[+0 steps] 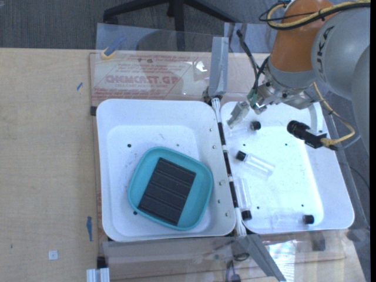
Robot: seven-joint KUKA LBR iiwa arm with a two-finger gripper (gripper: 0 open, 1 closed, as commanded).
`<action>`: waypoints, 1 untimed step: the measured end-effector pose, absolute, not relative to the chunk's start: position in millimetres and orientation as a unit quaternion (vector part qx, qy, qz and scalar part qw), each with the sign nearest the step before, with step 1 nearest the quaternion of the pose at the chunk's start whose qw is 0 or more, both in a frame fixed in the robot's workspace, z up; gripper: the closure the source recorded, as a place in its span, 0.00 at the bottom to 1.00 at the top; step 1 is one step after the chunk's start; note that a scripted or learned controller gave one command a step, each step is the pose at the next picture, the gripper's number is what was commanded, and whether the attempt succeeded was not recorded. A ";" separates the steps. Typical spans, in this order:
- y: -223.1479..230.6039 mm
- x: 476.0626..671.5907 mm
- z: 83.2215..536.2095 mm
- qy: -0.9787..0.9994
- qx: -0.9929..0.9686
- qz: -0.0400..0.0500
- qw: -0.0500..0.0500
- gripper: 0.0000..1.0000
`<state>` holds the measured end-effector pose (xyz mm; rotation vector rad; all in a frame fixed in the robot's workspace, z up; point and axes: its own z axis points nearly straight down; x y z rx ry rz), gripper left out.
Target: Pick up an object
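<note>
My jaws hang over the far left corner of the right bin, just beside the ridge where it meets the left bin. One pale finger shows, slanting down and to the left from under my orange-banded wrist; I cannot tell from this view whether the jaws are spread or pressed together, and I see nothing between them.

The nearest thing worth taking is a clear vial with a black cap. It lies flat on the bin floor toward the near edge from my jaws and a little to the right, apart from them and not touched. Its long axis runs slantwise, cap end up-left at the divider side, clear body trailing down-right. To close across its narrow body I judge that I would have to travel toward the near side and turn so the fingers straddle that axis rather than line up with it.

A second clear vial lies farther on, hard against the divider, its axis roughly along the ridge with the cap at the near end; the wall would crowd one finger. A small black cap sits just right of my jaws, tiny and probably hard to pinch.

In the left bin a teal tray carries a dark ribbed slab, well apart from me.
</note>
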<state>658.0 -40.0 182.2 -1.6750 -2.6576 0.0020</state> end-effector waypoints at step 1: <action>-83.7 635.1 192.2 -0.859 -0.512 0.002 0.003 0.00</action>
